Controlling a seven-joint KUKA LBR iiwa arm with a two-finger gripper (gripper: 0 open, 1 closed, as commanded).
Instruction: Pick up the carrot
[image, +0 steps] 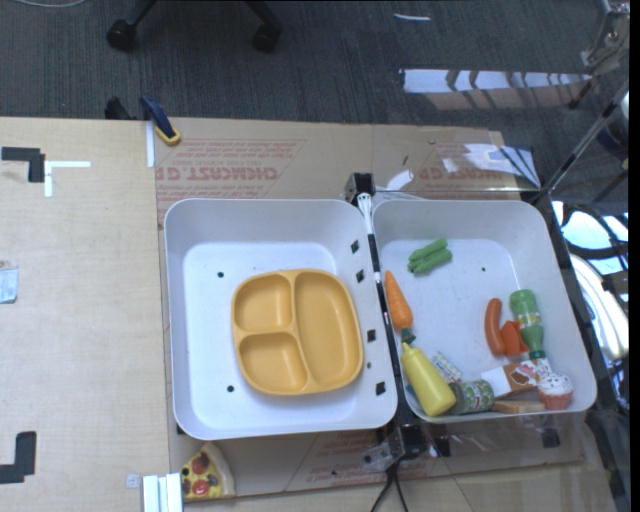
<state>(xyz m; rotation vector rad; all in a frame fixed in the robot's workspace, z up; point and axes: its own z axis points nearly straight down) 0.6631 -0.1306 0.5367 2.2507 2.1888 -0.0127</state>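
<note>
I log the carrot (398, 301) against the right bin's (470, 218) left wall, open floor rightward; jaw state: cannot tell.

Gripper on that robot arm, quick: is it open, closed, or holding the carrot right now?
Gripper: cannot be told. The carrot lies loose in the right bin, against its left wall, with nothing gripping it.

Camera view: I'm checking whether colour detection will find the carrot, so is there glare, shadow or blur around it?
In the camera view the carrot is lit evenly and reads clearly orange against the right bin, lying by its left wall; the whole view is slightly soft; bright glare sits outside the bins at the right edge; the yellow bottle just below the carrot casts little shadow.
</note>
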